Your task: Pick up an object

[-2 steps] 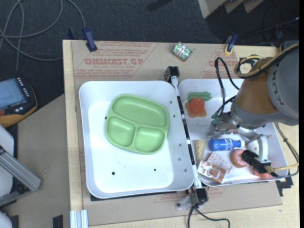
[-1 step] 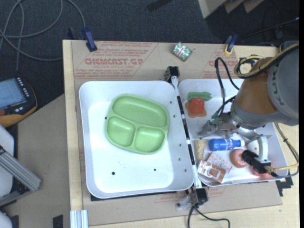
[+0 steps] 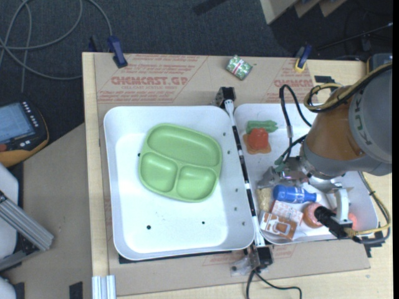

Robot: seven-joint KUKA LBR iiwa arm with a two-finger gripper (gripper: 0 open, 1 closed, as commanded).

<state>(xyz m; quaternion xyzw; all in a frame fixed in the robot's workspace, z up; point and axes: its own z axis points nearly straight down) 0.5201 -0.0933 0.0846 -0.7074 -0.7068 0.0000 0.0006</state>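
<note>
At the right bin's (image 3: 371, 212) near edge lie a printed orange-and-white packet (image 3: 282, 218) and a blue plastic bottle (image 3: 294, 195). The gripper (image 3: 310, 182) hangs just above the bottle; whether it is released or clenched I cannot tell. A square descent over the bottle's middle would serve best. Farther off, the brown cardboard bench cover (image 3: 149, 80) reads "CHEMCAST GP".

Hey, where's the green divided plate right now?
The green divided plate lies in the left bin, toward its upper middle, across the divider from the right bin where the arm is working.
</note>
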